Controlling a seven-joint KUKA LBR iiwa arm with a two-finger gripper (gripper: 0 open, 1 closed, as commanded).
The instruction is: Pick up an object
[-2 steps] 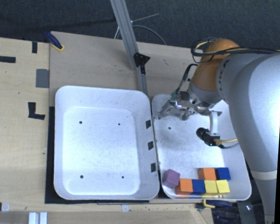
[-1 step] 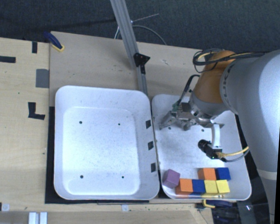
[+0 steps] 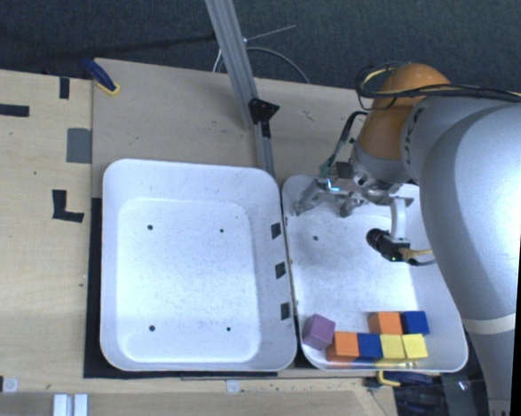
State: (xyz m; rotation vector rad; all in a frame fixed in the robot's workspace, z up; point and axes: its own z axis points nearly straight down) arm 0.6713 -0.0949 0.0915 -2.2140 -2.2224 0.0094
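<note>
My gripper [image 3: 326, 201] hovers over the far left corner of the right bin [image 3: 346, 262], its two fingers spread apart with nothing between them. Several small blocks lie in a cluster along the near edge of that bin, well away from the gripper. A purple block [image 3: 320, 329] is leftmost. Beside it run an orange block [image 3: 346, 344], a blue block [image 3: 369, 345] and two yellow blocks [image 3: 393, 346]. Behind them sit another orange block [image 3: 384, 323] and another blue block [image 3: 413, 323].
The left bin [image 3: 185, 269] stands beside the right one, their rims touching. A slanted metal pole [image 3: 239, 68] rises behind the bins. The large grey arm body [image 3: 483, 200] covers the right side of the right bin.
</note>
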